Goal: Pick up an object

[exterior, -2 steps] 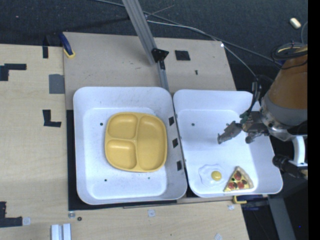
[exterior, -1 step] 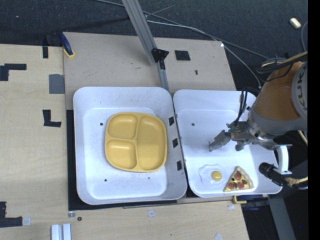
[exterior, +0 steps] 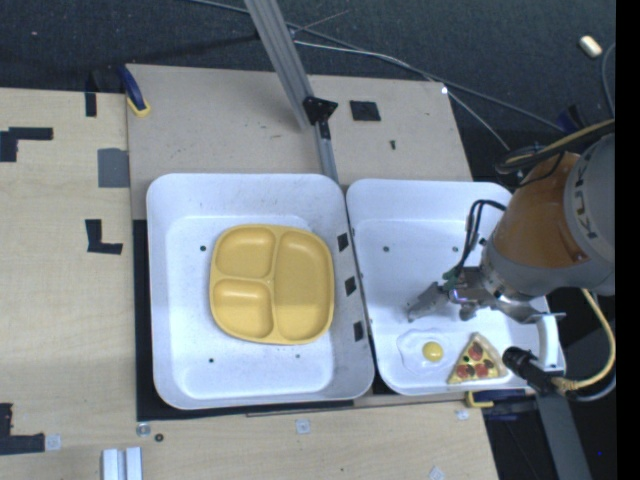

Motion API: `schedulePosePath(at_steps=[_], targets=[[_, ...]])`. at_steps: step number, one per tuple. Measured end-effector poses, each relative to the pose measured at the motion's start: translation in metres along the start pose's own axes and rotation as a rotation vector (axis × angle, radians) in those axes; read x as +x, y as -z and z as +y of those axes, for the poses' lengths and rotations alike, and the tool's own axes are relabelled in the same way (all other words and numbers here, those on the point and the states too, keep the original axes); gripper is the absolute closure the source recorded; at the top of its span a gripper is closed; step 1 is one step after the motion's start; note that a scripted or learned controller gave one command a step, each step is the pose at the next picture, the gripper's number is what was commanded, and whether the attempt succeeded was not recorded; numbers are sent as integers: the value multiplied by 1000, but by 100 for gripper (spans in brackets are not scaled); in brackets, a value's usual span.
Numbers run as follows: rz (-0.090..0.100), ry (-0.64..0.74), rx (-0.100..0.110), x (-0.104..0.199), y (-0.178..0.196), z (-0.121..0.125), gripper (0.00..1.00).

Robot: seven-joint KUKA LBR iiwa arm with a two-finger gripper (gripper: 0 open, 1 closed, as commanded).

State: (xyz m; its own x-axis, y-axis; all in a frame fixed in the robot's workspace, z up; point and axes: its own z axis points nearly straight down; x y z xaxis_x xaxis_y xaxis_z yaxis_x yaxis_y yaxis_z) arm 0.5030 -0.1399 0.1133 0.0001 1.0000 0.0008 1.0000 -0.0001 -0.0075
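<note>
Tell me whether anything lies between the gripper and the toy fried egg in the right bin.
Nothing visible does. The gripper sits just above the toy fried egg, with bare white bin floor between them. The toy pizza slice lies beside the egg, to the right.

- A robotics lab: a plywood bench (exterior: pixel 250 118) marked with black tape across the frame's left.
- Loose cables (exterior: pixel 420 68) trail over dark carpet along the top.
- A metal camera pole (exterior: pixel 285 48) rises at upper centre.

Fixed overhead camera, slanted down, probably mid-range, both bins (exterior: pixel 250 193)
</note>
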Motion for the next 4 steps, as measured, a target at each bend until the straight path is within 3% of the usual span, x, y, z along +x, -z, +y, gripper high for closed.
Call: schedulePosePath(at_steps=[1,2,3,4], targets=[[-3,0,-8,-1,-28,1,0],[-2,1,-12,0,-16,2,100],[-1,1,-8,3,32,-7,100],[-1,2,-9,6,76,-2,100]])
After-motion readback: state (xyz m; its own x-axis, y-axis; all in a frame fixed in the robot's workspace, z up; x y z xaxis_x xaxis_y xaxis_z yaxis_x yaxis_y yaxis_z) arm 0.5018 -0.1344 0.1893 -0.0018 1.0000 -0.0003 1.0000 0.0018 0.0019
